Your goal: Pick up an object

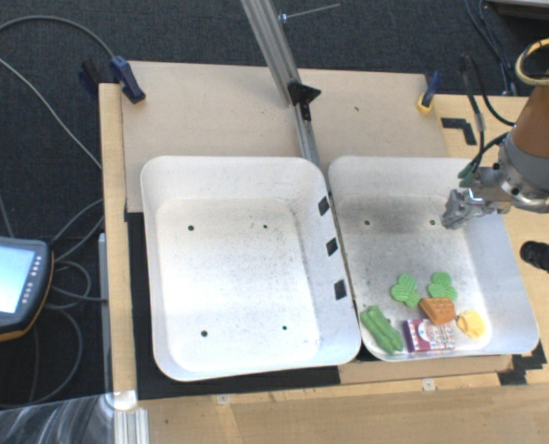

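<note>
Small objects cluster at the near edge of the right bin point(385, 202): a green clover-shaped piece point(405, 290), a second green piece point(442, 285), a long green piece point(380, 328), an orange-brown block point(437, 310), a yellow piece point(472, 323) and a pink-and-white packet point(429, 336). My gripper point(455, 210) hangs over the right bin's far right part, well behind the cluster and apart from it. Nothing shows between its tips.
The left bin point(163, 192) lies beside the right one, with a slanted metal pole point(272, 49) rising behind the gap between them. Blue clamps point(126, 77) and cables sit at the bench's back corners. A tablet point(6, 280) lies off the bench's left side.
</note>
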